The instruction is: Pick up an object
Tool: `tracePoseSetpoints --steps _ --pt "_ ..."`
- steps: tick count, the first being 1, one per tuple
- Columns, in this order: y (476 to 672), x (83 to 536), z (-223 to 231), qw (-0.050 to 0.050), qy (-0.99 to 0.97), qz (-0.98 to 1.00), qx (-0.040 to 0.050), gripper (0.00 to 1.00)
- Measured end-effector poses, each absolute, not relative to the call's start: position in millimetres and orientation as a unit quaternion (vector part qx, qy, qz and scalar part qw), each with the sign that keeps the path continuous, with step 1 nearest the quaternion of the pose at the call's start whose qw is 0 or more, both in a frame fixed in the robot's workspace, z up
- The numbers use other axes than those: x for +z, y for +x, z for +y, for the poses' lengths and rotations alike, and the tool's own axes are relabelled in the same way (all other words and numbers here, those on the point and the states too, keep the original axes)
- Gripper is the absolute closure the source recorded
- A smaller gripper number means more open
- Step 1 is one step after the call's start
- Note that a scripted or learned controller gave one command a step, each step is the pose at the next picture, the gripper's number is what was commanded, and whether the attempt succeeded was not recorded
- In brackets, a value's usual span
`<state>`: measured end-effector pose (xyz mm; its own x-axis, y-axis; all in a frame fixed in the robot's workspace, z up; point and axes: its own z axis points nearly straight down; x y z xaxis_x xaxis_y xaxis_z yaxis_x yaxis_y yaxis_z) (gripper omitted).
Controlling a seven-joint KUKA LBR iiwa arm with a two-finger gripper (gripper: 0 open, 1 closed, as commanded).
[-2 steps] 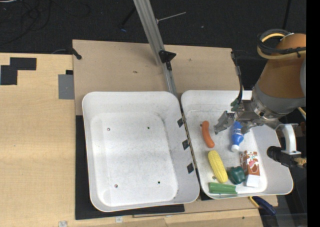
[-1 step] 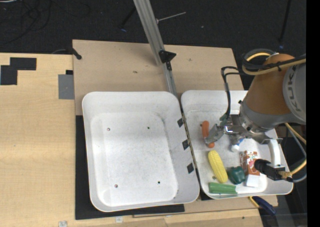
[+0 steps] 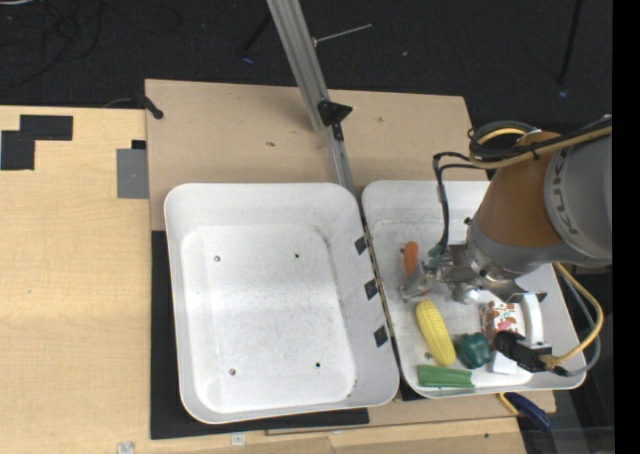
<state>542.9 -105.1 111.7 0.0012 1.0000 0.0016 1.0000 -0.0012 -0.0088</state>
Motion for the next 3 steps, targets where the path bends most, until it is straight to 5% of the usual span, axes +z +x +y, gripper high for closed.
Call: tracePoseSetpoints --steps 1,3 --pt "543.4 124.6 -107.1 0.002 -0.710 -0.704 0.0014 1.00" --pt "540.2 215.6 -119.1 -0.001 -0.707 -0.707 -0.0005 1.00"
